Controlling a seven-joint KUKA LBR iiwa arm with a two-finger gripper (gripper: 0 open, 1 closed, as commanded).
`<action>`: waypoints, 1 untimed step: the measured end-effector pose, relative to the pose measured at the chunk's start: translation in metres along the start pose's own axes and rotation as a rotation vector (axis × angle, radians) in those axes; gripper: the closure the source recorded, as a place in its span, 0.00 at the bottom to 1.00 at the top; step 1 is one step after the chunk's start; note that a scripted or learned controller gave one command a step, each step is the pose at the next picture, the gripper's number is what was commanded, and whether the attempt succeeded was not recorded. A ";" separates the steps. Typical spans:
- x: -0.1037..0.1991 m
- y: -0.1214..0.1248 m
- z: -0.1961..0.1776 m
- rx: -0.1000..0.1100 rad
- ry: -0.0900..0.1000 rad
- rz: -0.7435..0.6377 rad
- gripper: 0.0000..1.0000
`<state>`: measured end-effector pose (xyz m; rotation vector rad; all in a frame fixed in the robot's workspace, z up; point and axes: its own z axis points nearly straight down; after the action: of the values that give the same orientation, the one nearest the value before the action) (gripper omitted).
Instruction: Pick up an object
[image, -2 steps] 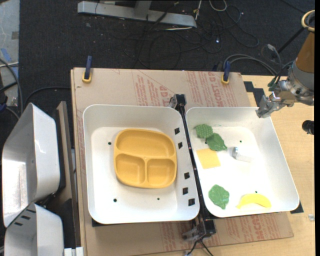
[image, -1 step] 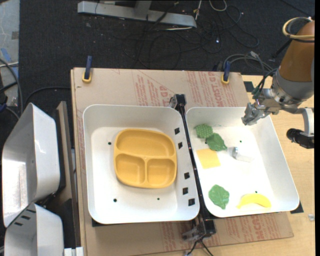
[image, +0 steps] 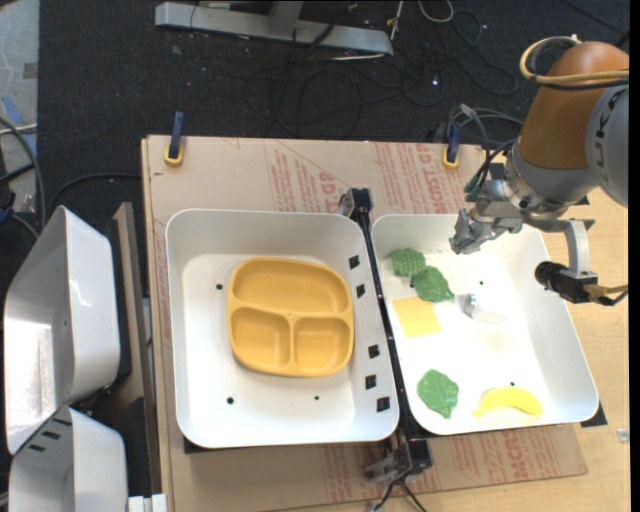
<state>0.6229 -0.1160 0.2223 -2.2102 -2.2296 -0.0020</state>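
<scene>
A: Target? Nearest pickable things were 2 green pieces (image: 420, 274), touching each other, upper-left part of the right bin (image: 570, 345).

B: Where from the gripper (image: 466, 240)?

A: Down and to the left of it in the camera view, near but apart. Gripper sat over the bin's top edge region, above bare white floor, nothing between its tips that I could see.

B: Open or closed?

A: Couldn't tell, too small and dark at that angle.

B: Long axis of the pair?

A: Ran diagonally, upper-left to lower-right. My guess: a short shift left and toward the camera, then descend.

B: Other stuff?

A: Yellow square (image: 416, 316) just below the green pair, a small clear-ish item (image: 478, 306) right of it, hard to identify. Another green piece (image: 438, 392) and a yellow banana (image: 508, 403) near the front edge, well apart from the gripper. Left bin (image: 190, 330) held a yellow divided tray (image: 291, 316), farthest away.

B: 1 arm only, so no choice there.

A: Right.
</scene>
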 end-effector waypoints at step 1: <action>0.057 -0.020 -0.010 0.000 0.000 0.000 1.00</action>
<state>0.6021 -0.0591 0.2321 -2.2100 -2.2293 -0.0016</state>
